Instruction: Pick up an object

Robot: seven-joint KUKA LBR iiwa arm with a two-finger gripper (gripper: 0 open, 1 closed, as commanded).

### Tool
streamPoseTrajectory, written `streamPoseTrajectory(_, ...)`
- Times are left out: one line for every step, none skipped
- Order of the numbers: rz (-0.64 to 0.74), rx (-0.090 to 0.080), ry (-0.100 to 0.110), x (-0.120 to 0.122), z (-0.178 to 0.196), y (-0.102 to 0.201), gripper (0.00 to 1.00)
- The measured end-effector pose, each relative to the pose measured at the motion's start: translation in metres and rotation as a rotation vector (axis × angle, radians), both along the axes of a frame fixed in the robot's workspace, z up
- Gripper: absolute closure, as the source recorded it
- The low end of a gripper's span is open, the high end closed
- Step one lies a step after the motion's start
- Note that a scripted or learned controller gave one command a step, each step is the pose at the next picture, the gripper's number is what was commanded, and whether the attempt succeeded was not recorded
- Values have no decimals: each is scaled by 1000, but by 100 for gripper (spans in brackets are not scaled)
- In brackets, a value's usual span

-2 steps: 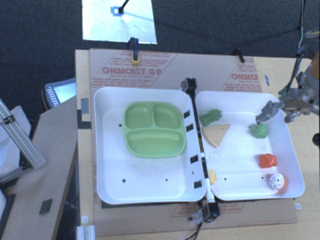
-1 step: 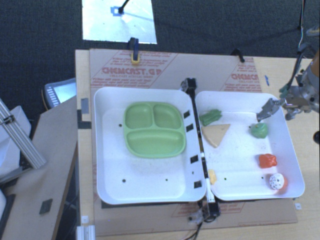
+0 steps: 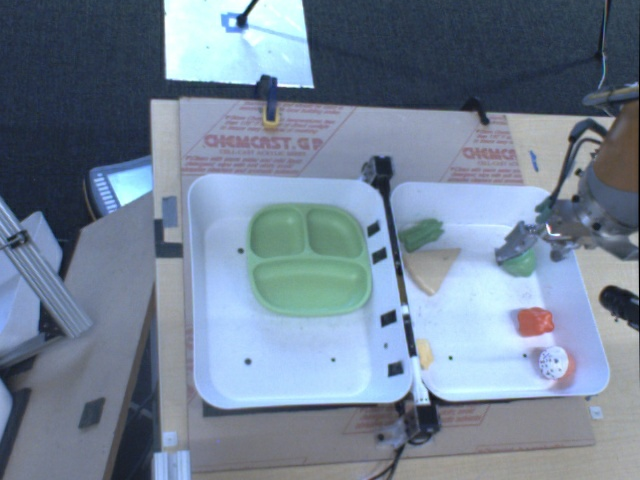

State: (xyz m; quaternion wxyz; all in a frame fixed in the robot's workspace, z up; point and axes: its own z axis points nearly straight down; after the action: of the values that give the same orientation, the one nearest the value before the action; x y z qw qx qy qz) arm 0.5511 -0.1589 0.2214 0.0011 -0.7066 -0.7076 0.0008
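In the right bin (image 3: 590, 368), gripper (image 3: 520, 248) closed on a green object (image 3: 520, 263) (small, partly hidden).

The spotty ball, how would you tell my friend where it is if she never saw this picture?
Look at the right white bin, then go to the corner closest to you on its right side. The spotty ball sits there, just below a red block. It is the one round white thing with dark dots, while its neighbours are plain red, tan or green.
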Motion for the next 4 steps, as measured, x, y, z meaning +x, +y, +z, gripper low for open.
streamPoseTrajectory(0,1,1,-3,-56,10,0)
streamPoseTrajectory(0,0,0,-4,-100,5,0)
streamPoseTrajectory(1,-2,-6,-3,-86,4,100)
streamPoseTrajectory(3,-2,-10,-6,-23,6,100)
